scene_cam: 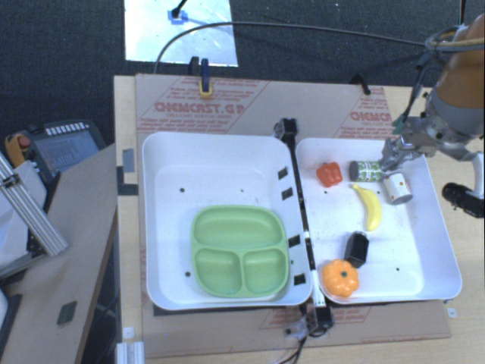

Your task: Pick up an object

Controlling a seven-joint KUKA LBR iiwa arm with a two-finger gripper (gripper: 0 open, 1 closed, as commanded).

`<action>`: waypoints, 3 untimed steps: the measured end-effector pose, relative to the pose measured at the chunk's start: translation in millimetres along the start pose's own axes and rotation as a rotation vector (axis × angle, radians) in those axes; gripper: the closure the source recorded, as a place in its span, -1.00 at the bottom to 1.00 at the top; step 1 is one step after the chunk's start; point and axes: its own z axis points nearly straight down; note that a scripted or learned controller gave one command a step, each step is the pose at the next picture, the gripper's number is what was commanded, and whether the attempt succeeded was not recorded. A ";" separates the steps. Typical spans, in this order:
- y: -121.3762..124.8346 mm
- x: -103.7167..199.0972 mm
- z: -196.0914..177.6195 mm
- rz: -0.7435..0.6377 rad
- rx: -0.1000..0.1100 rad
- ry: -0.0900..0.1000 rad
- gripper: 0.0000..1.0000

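Banana (370,207), yellow, curved, lying in right bin (424,279), beside silver can (396,187)

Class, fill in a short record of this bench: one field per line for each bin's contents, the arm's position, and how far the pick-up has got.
left bin: green divided plate
right bin: red pepper, green can, silver can, banana, black block, orange pumpkin
arm: gripper at the right bin's far edge, above the two cans
pick-up: nothing seen between the fingers
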 end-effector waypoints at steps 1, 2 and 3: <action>4.6 44.1 2.8 0.001 0.000 0.000 1.00; 2.0 94.5 19.3 0.001 0.001 0.000 1.00; 4.6 142.7 15.4 0.000 0.000 0.000 1.00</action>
